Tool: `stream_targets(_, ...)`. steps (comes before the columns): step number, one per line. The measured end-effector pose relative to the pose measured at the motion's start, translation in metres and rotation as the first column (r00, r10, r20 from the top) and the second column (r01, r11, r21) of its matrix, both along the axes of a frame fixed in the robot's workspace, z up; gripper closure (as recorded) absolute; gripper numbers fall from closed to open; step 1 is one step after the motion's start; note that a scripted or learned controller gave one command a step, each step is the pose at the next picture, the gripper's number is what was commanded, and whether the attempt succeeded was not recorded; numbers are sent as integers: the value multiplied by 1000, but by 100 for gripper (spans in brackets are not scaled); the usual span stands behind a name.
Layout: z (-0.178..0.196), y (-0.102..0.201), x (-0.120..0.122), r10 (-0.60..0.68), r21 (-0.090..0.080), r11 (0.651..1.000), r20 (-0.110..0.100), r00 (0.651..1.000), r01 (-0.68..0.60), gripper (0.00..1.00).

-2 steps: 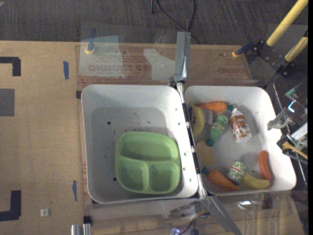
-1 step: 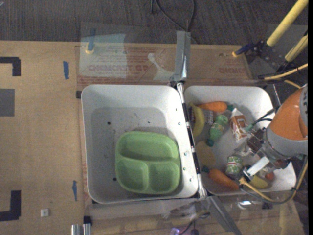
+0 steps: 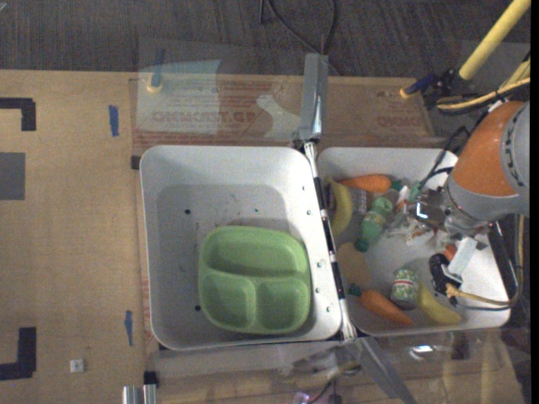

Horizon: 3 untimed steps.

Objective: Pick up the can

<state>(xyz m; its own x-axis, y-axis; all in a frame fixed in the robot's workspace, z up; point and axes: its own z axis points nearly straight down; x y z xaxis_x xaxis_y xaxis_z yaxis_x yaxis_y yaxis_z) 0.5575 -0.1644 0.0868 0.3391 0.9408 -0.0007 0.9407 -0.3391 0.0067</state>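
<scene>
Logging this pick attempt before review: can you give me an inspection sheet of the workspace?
Surface: tan bench bearing two shallow white bins, left bin and right bin.
Job's things: small green-labelled can in the right bin, apart from the gripper.
Clutter: green three-compartment plastic tray in the left bin; two orange carrots, two yellow bananas and a green bottle in the right bin.
Grippers: gripper over the right bin; jaws' state unclear.
Cables: black cable on the floor.
Surroundings: dark floor; blue tape marks.

Even, moderately bright overhead light, soft shadows inside the white bins [image 3: 168, 171], slight overall blur, dim floor [image 3: 126, 15]
</scene>
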Motion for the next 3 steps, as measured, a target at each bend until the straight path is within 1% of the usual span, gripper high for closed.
stream_targets(1,0,25,20,120,-4,993,0,993,-120,0)
stream_targets(2,96,82,-15,117,3,993,-8,993,-117,0)
stream_targets(3,11,63,-78,60,4,998,-10,998,-60,0)
